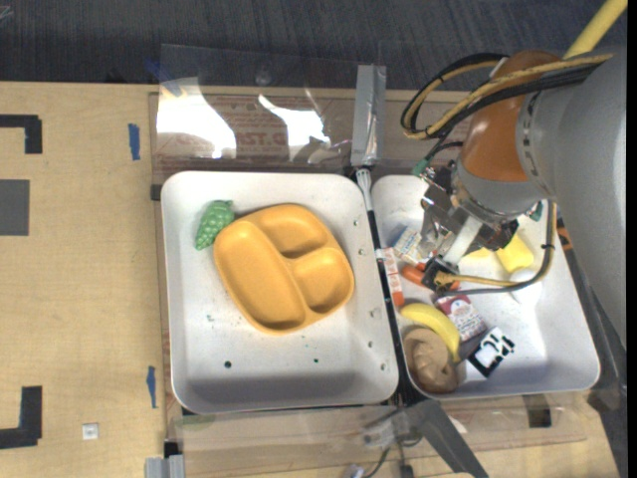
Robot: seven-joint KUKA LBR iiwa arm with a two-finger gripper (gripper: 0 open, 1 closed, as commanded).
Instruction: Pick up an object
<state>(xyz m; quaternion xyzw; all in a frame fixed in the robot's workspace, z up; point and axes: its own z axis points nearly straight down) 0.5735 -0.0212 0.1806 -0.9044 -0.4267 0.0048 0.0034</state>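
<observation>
At the near edge of the right bin (572, 361), a brown lumpy object (434, 358) was seen, with a banana (434, 324) just behind it. The banana's long axis ran from upper left to lower right, curved, and its lower tip touched the brown object. Just to the right, a small dark packet (464, 317) and a black-and-white tag (490, 352) were lying. Further back, small red and white items (394, 267) were crowded against the bin's left wall, and a yellow object (516, 254) was lying to the right beneath the arm.

In the left bin (189, 347), a yellow divided dish (284, 265) was resting near the middle, its long axis slanted from upper left to lower right. A green bunch of toy grapes (211, 223) was touching its far-left corner.

The hand (445, 249) was lowered into the far part of the right bin, above the small clutter. Whether it was spread or closed could not be told, since it was masked by the wrist and cables. Nothing was seen between its fingers, so the pick was judged not yet done: an object remained to be gripped and lifted. Beyond the bins, the brown table (80, 267) was visible.
</observation>
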